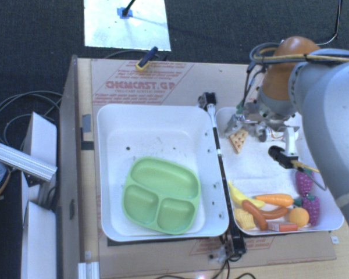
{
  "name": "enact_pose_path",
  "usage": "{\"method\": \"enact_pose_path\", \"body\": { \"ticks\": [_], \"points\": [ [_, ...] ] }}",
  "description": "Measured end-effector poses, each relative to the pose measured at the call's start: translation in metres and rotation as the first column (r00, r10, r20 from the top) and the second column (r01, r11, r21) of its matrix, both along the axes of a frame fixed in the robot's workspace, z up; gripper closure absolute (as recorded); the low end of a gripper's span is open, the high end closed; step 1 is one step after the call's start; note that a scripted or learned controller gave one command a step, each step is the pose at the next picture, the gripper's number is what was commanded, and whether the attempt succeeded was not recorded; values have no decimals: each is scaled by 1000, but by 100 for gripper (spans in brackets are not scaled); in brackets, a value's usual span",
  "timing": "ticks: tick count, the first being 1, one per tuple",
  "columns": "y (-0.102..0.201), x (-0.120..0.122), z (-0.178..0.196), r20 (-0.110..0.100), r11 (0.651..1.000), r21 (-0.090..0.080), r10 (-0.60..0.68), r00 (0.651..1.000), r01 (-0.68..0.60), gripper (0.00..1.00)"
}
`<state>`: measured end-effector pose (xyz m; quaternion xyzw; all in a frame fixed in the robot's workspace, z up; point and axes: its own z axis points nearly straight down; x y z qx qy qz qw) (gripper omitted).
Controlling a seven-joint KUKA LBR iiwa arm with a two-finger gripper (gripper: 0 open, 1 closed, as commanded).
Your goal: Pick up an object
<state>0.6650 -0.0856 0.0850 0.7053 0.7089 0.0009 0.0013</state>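
Observation:
My gripper [247, 128] hangs over the far end of the right bin [262, 166], its fingers spread apart with nothing between them. A tan waffle-like cracker [239, 139] lies on the bin floor just below and left of the left fingertip, close to it but not gripped. At the near end of this bin lie a yellow banana [239, 194], an orange carrot [274, 200], a red sausage [260, 215], an orange ball-shaped fruit [299, 216] and purple grapes [305, 184].
The left bin [113, 156] holds a green divided plate [161, 195]. A black divider bar [216, 150] runs between the two bins. The grey arm [328, 121] covers the right bin's far right side.

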Motion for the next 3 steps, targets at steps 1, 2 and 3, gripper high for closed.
{"method": "enact_pose_path", "body": {
  "ticks": [1, 2, 3],
  "points": [
    [0, 1, 11, 2, 1000, -2, 5, 1000, -5, 100],
    [79, -4, 102, 4, 1000, 3, 2, 1000, -2, 100],
    [111, -23, 133, 0, 1000, 1, 1, 1000, -1, 100]
  ]
}}
